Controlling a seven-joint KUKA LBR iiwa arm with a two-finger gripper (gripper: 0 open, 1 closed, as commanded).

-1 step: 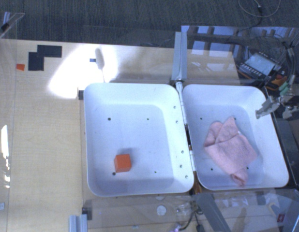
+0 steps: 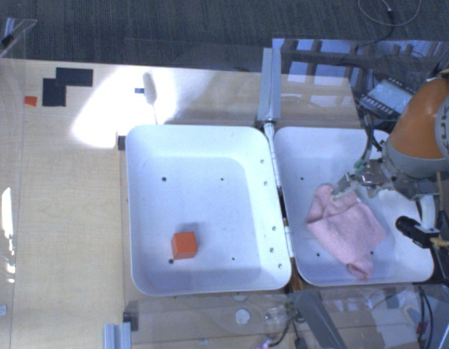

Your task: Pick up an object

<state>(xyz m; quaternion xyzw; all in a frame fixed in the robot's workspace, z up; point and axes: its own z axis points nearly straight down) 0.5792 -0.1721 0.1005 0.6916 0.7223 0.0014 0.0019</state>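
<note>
Across the middle of the camera view, the wooden bench [image 2: 57, 217] carries two shallow white bins set side by side, their inner rims nearly touching along a grey divider rail. Bright light falls on the bench just above the left bin [image 2: 203, 140], and near the far left corner lie some black patches [image 2: 65, 86] with a small orange mark [image 2: 30, 101] beside them.

From the right edge, the grey arm [image 2: 428, 151] reaches in over the right bin [image 2: 312, 147], its orange band showing broad and rounded above the wrist. At the arm's tip the claw [image 2: 359, 180] sits low over the upper right part of that bin, at the top edge of the pink cloth [image 2: 346, 227]. Whether the claw is released or clenched cannot be told from this slant, and no fold of the cloth can be seen between its tips.

Crumpled and loosely bunched, the pink cloth lies on the floor of the right bin, stretching from near the claw down toward the bin's lower rim, nearer the left wall than the right. A dark cable and black fitting [image 2: 417, 231] hang just beside its right side.

Well apart from all this, a small orange block [image 2: 184, 245] rests flat on the floor of the left bin, toward its lower left part, clear of every wall.
</note>
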